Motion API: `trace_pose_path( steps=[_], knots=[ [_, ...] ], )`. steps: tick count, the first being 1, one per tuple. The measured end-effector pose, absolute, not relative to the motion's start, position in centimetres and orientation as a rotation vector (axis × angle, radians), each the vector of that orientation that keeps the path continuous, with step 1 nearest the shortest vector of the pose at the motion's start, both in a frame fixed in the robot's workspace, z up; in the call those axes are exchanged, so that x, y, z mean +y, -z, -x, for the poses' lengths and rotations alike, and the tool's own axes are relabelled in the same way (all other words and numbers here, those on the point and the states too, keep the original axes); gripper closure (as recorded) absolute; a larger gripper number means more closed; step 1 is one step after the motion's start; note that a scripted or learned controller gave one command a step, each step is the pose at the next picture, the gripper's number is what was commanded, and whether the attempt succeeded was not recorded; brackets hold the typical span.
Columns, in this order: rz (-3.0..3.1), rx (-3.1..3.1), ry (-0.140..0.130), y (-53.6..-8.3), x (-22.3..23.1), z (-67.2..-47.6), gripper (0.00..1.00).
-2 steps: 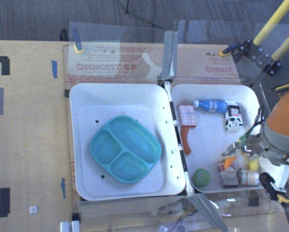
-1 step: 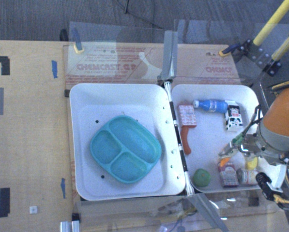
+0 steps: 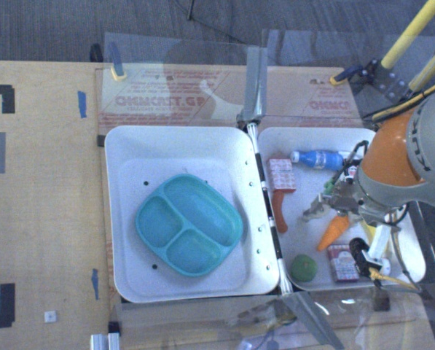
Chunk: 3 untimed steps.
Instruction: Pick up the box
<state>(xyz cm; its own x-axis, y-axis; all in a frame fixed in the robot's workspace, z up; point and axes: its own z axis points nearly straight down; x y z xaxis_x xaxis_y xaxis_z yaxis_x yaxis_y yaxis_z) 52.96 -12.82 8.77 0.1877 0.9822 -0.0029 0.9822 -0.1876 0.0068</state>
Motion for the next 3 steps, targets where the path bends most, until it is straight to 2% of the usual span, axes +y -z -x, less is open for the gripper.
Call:
trace_pose_path(
  steps=[1, 2, 3],
  knots=[
    [-2.342, 2.084, -0.004, -8.8, -11.6, -59.7, 0.0],
    [-2.274, 2.213, 0.034, -8.4, -13.2, -66.0, 0.0],
    [-2.173, 2.265, -0.002, -18.6, -4.3, -65.1, 0.0]
  ],
)
